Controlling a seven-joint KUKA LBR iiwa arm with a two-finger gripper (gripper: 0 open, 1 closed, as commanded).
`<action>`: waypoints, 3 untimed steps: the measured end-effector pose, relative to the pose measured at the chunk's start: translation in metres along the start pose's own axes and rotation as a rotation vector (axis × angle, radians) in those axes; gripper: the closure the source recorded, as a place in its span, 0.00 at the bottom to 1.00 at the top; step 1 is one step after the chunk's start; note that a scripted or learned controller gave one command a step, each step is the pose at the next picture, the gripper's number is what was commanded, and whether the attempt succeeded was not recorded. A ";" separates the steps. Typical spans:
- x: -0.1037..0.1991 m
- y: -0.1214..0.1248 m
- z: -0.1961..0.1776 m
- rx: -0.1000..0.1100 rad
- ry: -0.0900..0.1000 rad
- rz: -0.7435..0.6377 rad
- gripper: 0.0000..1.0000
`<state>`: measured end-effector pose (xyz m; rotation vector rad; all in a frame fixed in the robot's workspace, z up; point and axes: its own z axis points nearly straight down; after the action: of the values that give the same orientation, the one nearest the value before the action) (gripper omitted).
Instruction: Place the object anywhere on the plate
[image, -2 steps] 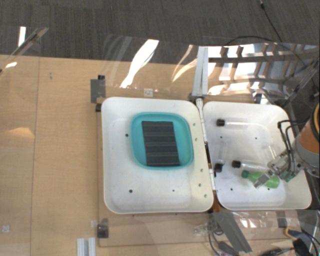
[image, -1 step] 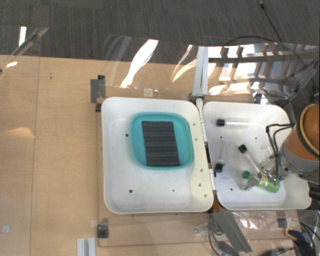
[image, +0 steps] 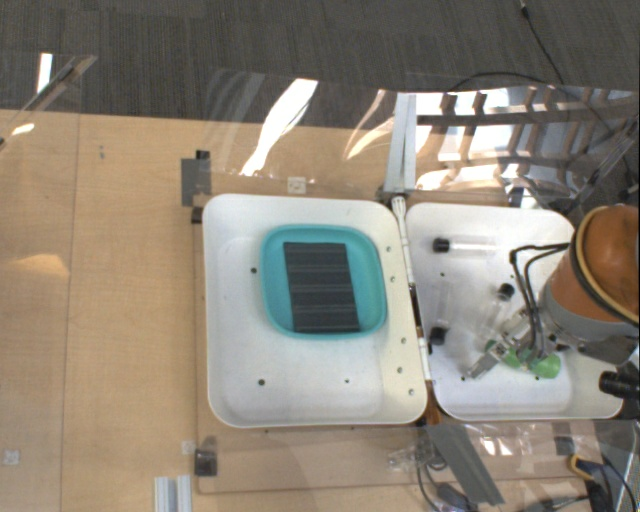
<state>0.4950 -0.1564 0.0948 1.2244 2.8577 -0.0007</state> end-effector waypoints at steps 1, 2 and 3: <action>0.029 0.029 -0.001 -0.004 -0.001 -0.036 0.00; 0.043 0.043 -0.001 -0.004 -0.003 -0.076 0.00; -0.028 -0.030 0.000 0.003 0.008 -0.131 0.00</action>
<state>0.4928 -0.1970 0.0957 1.0372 2.9398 -0.0031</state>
